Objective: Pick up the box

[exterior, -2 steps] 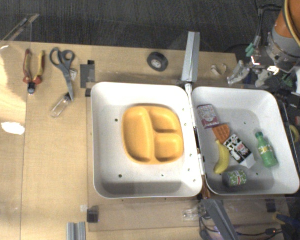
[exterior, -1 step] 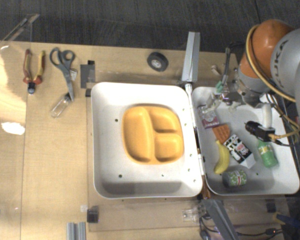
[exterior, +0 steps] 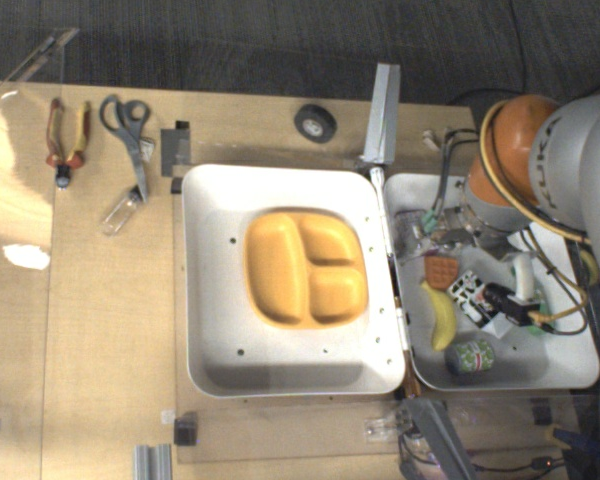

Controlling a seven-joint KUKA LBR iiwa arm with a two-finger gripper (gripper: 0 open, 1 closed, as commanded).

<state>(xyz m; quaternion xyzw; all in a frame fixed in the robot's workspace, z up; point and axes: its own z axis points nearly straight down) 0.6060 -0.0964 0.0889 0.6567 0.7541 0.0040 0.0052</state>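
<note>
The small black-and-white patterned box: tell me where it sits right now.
The small black-and-white patterned box lies in the right white bin, just right of the yellow banana and below the small orange-brown block.

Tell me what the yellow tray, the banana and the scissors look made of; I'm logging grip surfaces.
Tray: likely moulded plastic, smooth with a satin sheen, rounded compartments, uniform yellow. Banana: matte yellow skin; real or a plastic replica, can't tell. Scissors: grey metal blades with a dull shine, darker handle loops that look like plastic.
</note>
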